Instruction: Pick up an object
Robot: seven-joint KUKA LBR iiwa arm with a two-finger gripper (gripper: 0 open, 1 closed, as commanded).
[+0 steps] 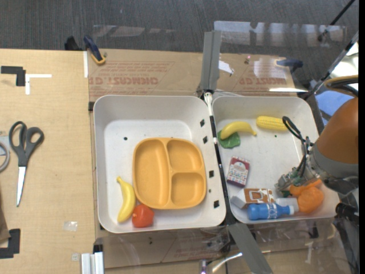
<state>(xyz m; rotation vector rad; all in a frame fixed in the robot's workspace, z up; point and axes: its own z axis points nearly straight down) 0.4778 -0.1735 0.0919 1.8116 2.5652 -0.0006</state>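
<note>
The gripper (pixel 292 181) sits low in the right bin (pixel 268 110), at that bin's near right corner, pressed in among an orange fruit (pixel 309 199) and a carrot-like piece with green leaves (pixel 302 185); whether anything is caught there cannot be told, because the tool is small, dark and partly covered by the arm. Just beside it toward the near rim lies a blue and white bottle (pixel 269 211) on its side, and touching the bottle's far edge is a small orange and white box (pixel 258 195). A red and white carton (pixel 238 171) lies nearer the bin's middle, apart from the others. Toward the far side of the same bin are a yellow banana (pixel 236 129) resting against a green item (pixel 230 140), and a corn cob (pixel 272 123) just beside a black curved handle (pixel 292 128). The left bin (pixel 148 104) holds a yellow divided plate (pixel 169 172) with 3 compartments, and near its front left corner a second banana (pixel 126 199) touching a red tomato (pixel 142 216). On the bench (pixel 51 210) to the left lie scissors (pixel 23 153). The arm (pixel 341 147) comes in from the right edge, its orange band above the wrist, angled down and leftward into the right bin.
</note>
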